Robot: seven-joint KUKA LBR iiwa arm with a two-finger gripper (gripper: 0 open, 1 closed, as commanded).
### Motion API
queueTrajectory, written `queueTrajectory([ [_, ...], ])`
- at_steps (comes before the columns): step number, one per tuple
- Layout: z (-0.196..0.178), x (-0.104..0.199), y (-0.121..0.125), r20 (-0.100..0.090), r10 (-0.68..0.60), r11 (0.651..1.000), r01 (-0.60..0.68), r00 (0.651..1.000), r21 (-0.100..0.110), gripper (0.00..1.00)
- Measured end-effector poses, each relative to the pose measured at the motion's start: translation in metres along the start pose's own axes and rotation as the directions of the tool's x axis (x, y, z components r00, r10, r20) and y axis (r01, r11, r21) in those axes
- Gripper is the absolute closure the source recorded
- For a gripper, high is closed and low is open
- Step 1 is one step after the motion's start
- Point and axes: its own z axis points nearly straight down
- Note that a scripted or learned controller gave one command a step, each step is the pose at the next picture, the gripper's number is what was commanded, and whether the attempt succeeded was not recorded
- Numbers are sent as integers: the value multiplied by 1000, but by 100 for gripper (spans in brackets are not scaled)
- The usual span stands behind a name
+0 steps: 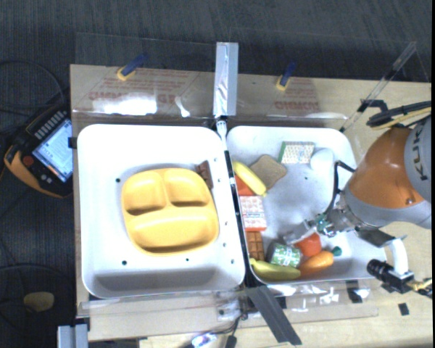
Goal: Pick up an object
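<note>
We see the gripper point(321, 227) low in the right bin point(348, 145), just above a red tomato point(309, 244); whether its fingers grip we cannot tell. A carrot point(317, 262) lies beside, long axis left-right.

Open floor mid right bin point(346, 138); obstructed along left wall by banana point(249, 177) and carton point(252, 212), at front by tomato point(309, 244), carrot point(317, 261).

One camera sits high above the bench point(391, 100) and looks down at a slant. Both white bins point(94, 194) fit inside its view.
</note>
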Motion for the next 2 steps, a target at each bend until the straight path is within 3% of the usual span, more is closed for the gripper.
queueTrajectory([
  [1, -10, 0, 3, 2, 0, 1000, 0, 1000, -6, 100],
  [2, -110, 48, 8, 0, 42, 999, -42, 999, 11, 100],
])
